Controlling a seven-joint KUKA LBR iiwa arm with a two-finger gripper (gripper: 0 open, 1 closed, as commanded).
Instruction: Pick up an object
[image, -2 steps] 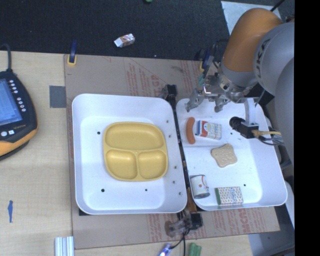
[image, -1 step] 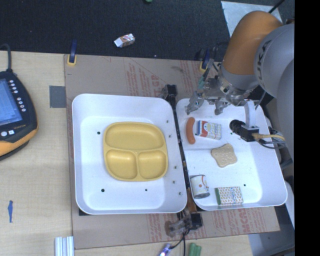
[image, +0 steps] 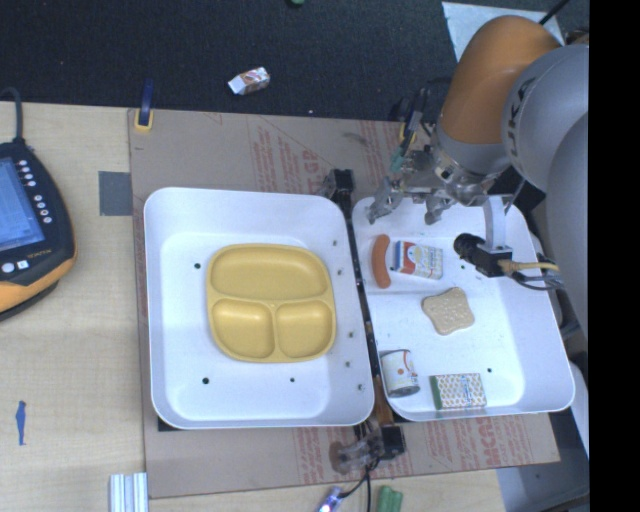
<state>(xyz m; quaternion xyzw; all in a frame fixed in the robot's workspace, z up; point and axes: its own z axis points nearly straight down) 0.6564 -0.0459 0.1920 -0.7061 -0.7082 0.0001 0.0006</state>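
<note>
beside the tray-holding left bin (image: 170, 300), right bin (image: 520, 330) holds sausage (image: 381, 260); end effector (image: 410, 207) apart.

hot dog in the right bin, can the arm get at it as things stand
Probably yes: the hot dog lies uncovered just below the end effector, with only the small carton close beside it.

Wood bench (image: 70, 360) w/ cardboard sheet (image: 250, 140), two white bins (image: 175, 300) side by side, pendant (image: 25, 225) at left.
</note>
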